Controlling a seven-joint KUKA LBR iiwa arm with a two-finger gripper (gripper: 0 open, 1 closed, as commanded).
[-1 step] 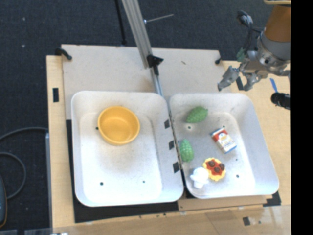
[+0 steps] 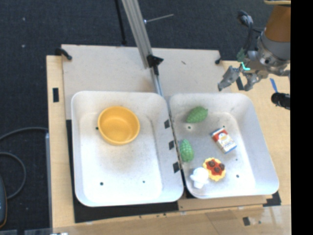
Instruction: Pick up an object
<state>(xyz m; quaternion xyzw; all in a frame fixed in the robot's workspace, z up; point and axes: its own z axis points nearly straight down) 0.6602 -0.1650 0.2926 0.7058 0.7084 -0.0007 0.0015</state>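
My gripper [image 2: 236,80] hangs open above the far edge of the right bin [image 2: 259,131], with nothing between its fingers. In that bin lie a green bumpy toy [image 2: 196,114] at the far left, a second green piece [image 2: 186,150] by the left wall, a small red and white carton [image 2: 224,140] in the middle, a yellow toy with red spots [image 2: 214,169] near the front, and a white lump [image 2: 199,177] beside it. All of them lie well below and in front of the gripper.
A yellow bowl [image 2: 119,125] stands in the left bin [image 2: 88,180]. A metal pole [image 2: 138,28] slants up from the bench between the two bins. Bare bench board [image 2: 107,67] lies behind the bins.
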